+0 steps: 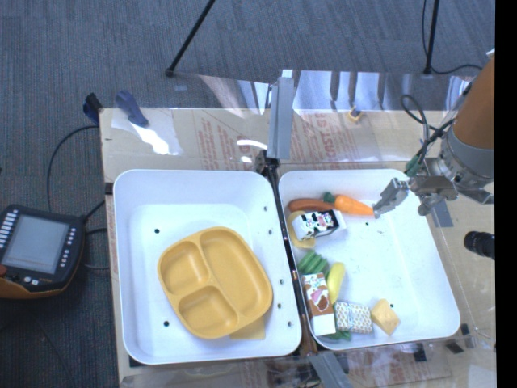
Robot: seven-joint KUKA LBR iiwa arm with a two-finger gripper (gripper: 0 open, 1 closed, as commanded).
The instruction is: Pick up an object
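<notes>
The grey robot arm (471, 148) carries an orange band (483, 103) above its wrist, dark cables beside it, and a grey metal two-finger gripper (410, 201).

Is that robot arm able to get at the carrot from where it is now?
Probably yes. The gripper hangs over the right bin, just beside the carrot, which lies on top near the bin's far edge. Nothing covers it, though a sausage lies close beside it.

Red print on the bench's cardboard sheet (323, 140), too blurred to read.
</notes>
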